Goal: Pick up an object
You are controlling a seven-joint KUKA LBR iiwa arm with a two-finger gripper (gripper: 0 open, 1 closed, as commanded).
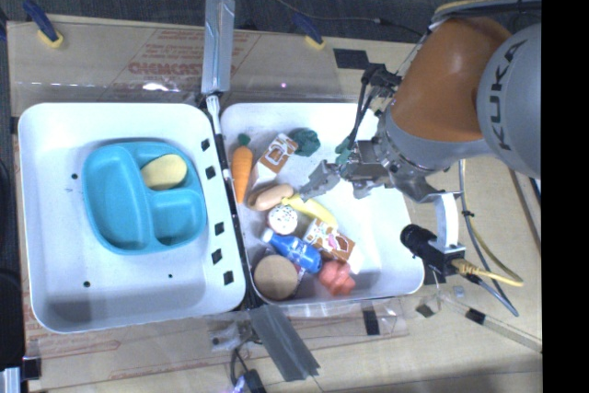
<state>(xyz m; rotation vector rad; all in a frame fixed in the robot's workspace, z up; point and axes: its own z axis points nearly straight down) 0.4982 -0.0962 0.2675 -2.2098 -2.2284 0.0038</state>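
— Over the right white bin (391,267), the tool (317,182) hangs just beside the tan oval bread-roll toy (270,195); whether it is apart or together, I cannot tell.

— Then I'd lower it squarely over that roll, clear of the orange plastic carrot (241,175) and the yellow banana (316,211).

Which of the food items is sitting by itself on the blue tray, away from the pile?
The yellow lemon, resting in the upper right section of the blue tray in the left bin. The carrot and the others lie in the right bin.
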